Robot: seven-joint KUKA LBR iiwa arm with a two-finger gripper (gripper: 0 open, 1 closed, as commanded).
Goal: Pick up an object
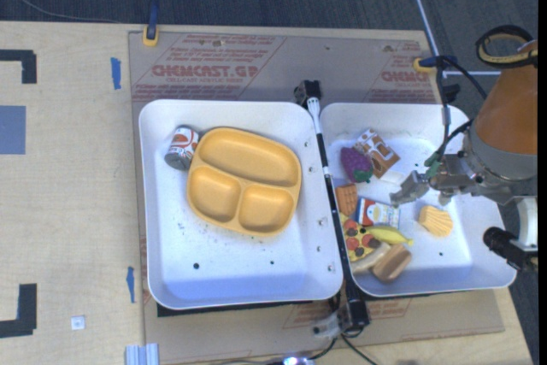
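Observation:
My gripper (427,191) hangs over the middle of the right bin (479,269), open, with nothing between its fingers. Just below and right of it lies a yellow cheese wedge (437,222). Left of it are a small white carton (373,214), a banana (382,235), a pizza slice (360,242) and a brown hot dog bun (391,262). Purple grapes (356,161) and a brown-and-white box (376,148) lie toward the bin's far left. An orange cracker (346,199) rests by the left wall.
The left bin (162,261) holds a yellow divided tray (244,179) and a small can (180,147) at its far left corner. A black clamp (307,91) sits where the bins meet. The arm's orange band (513,111) rises over the right bin's right side.

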